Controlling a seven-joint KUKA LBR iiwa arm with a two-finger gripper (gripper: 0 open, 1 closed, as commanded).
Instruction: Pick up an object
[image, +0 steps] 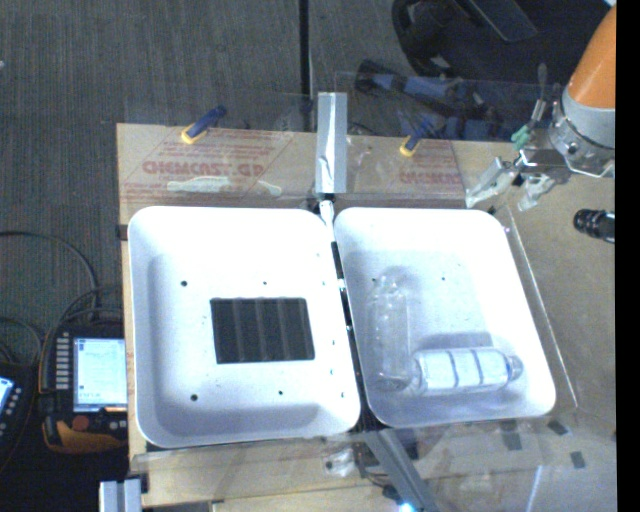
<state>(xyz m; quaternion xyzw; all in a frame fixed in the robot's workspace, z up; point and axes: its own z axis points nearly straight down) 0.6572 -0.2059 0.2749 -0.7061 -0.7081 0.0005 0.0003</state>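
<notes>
While the gripper (507, 183) sits up past the far right corner of the right bin (520, 262), outside its rim, nothing is picked yet. Fingers look slightly parted with nothing between them, though they're small and partly blurred, so treat that as my read.

Candidates are both in the right bin: a clear plastic bottle (392, 322) lying lengthwise near the bin's left side, and a white-labelled bottle (466, 369) lying crosswise at the near edge, its end touching or just beside the clear one. Left bin (160, 262) has a dark ribbed rectangular piece (262, 329) flat in the middle.

Status: essentially at zero. Still to do: travel over a bin, descend, close on something, lift. Labelled bottle looks the easier target; the clear one is hard to make out.
</notes>
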